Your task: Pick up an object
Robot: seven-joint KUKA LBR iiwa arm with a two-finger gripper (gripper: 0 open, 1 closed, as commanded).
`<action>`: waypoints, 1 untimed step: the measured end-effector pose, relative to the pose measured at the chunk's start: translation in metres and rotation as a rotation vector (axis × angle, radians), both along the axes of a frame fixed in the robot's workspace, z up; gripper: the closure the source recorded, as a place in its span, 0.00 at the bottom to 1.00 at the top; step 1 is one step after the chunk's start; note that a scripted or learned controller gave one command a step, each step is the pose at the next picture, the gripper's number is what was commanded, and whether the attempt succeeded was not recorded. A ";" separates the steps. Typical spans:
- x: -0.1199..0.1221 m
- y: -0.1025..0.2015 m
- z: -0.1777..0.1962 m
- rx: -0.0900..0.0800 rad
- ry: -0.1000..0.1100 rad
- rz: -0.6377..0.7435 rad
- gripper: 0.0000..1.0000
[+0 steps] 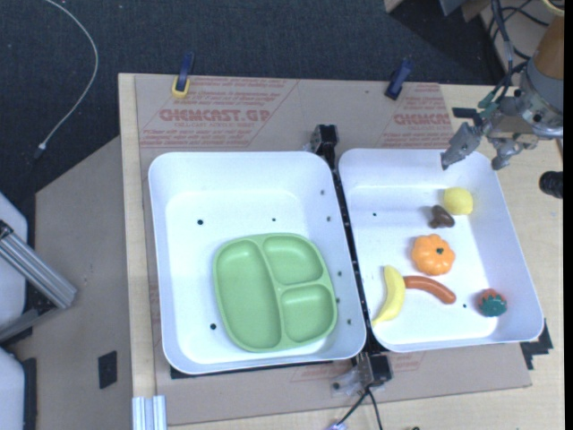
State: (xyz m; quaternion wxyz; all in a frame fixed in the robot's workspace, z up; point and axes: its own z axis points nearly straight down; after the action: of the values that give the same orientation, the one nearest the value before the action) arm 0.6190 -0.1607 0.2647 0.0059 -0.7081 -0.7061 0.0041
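The right bin point(385, 173) holds a yellow lemon point(458, 201), a small brown piece point(440, 215), an orange pumpkin point(433, 254), a yellow banana point(390, 294), a red-brown sausage point(430, 288) and a small red and green fruit point(491, 304). My gripper point(480, 150) hangs over the bin's far right corner, above and just beyond the lemon. Its two fingers stand apart, with nothing between them.
The left bin point(179, 195) bears a green three-part plate point(273, 289). Clamps, one with a yellow body point(183, 76) and one all blue point(398, 79), grip the cardboard's far edge. A black clip point(324, 138) sits between the bins at the back.
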 end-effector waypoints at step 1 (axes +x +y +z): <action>0.002 0.000 0.008 -0.002 -0.013 0.003 0.00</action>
State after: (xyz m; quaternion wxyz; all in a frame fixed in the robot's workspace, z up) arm 0.6212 -0.1603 0.2723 0.0004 -0.7071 -0.7071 0.0003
